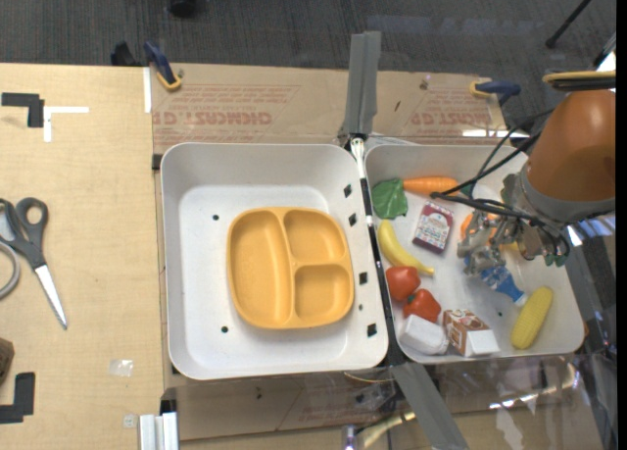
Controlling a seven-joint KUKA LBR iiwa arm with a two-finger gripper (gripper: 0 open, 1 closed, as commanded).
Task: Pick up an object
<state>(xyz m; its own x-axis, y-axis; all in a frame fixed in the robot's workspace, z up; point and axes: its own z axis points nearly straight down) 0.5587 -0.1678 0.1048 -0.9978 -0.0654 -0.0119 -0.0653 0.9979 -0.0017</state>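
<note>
Claw (482, 247), finger state I cannot tell, hangs over the blue toy (506, 284): light, stiff, slippery; I would pinch across its narrow middle.

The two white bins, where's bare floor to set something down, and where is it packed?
In the left bin, bare white floor rings the yellow divided plate, widest along its left and top walls. The right bin is crowded: banana, tomato, carrot, corn and cartons, with the end effector over its middle.
</note>
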